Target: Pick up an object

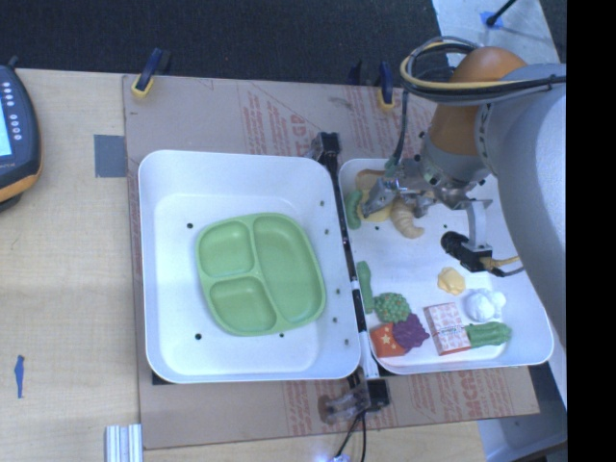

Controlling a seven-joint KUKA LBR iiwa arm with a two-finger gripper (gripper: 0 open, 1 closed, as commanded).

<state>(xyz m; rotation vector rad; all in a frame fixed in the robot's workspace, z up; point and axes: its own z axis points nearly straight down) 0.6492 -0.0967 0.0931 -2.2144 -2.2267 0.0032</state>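
Observation:
My gripper (390, 198) hangs low over the far left corner of the right bin (525, 352). Directly beneath and beside it lie a tan croissant-shaped toy (410, 223) and a green leafy toy (354, 208) against the bin's left wall. Whether anything sits between the fingers cannot be made out. Along the bin's near side lie a yellow piece (450, 280), a white lump (483, 304), a green pickle (489, 334), a red-and-white box (445, 327), purple grapes (411, 332), a red block with a star (386, 340), a broccoli head (391, 306) and a thin green pod (365, 282).
The left bin (168, 258) holds a pale green divided plate (260, 273). A dark handheld controller (14, 133) rests at the bench's far left edge. The arm's grey body covers the right bin's right side.

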